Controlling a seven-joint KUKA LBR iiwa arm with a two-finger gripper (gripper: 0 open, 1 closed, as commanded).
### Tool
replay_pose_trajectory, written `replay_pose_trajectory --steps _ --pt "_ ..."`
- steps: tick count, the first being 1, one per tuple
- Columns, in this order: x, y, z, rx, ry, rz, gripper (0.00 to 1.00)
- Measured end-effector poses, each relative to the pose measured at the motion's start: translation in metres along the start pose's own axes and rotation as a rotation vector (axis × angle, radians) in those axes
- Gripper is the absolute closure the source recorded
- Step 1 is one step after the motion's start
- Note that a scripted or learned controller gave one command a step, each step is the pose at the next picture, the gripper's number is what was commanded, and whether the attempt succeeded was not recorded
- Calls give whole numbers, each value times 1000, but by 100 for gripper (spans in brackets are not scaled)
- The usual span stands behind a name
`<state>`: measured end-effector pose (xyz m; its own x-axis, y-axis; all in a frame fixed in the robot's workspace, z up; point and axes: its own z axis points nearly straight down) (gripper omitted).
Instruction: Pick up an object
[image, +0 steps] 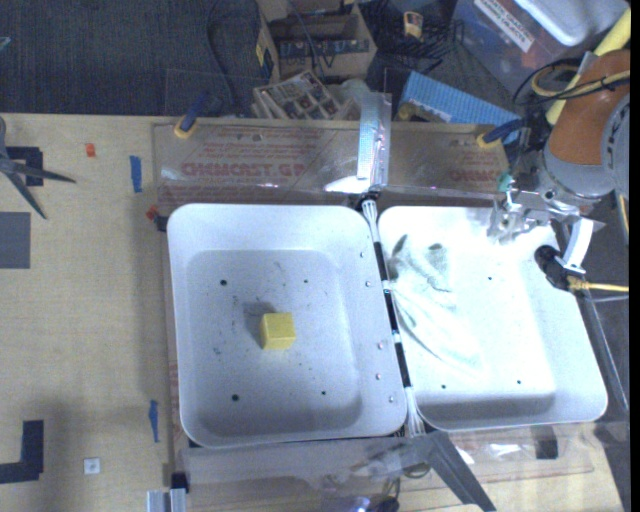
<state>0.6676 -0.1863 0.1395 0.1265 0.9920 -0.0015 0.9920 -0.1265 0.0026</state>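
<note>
Two shallow white bins are seen side by side on the desk (80, 330), their inner rims touching along a central seam. In the left bin (200, 250), a small yellow block (279, 331) is found lying on the flat floor, a little below the middle and well apart from every wall. The floor around it is marked by dark specks and a few small round holes. Nothing is in contact with the block.

In the right bin (560, 400), a crumpled clear plastic wrapper (432, 300) is spread over the left half, reaching from near the upper left corner down toward the middle. A darker, greyish patch is visible in its upper part, but what it is cannot be told. The rest of this bin's floor is strongly lit and washed out.

The arm (590, 125) is seen at the upper right, with its orange band above the grey wrist. The gripper (512, 215) is placed over the upper right corner of the right bin, near the rim, well apart from the yellow block and clear of the wrapper. Whether it is apart or together cannot be told, as its metal parts are small and blurred against the bright bin.

Behind both bins, a clear panel with red lettering (260, 165) is stood along their far edge.
</note>
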Motion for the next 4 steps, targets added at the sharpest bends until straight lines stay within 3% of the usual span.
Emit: replay_pose_trajectory --steps 1,2,3,4 --pt "84 -9 51 -2 2 420 100" --pt "86 -10 51 -3 2 578 100" --pt "37 -26 -25 4 0 599 100" --pt "66 -93 49 5 1 904 100"
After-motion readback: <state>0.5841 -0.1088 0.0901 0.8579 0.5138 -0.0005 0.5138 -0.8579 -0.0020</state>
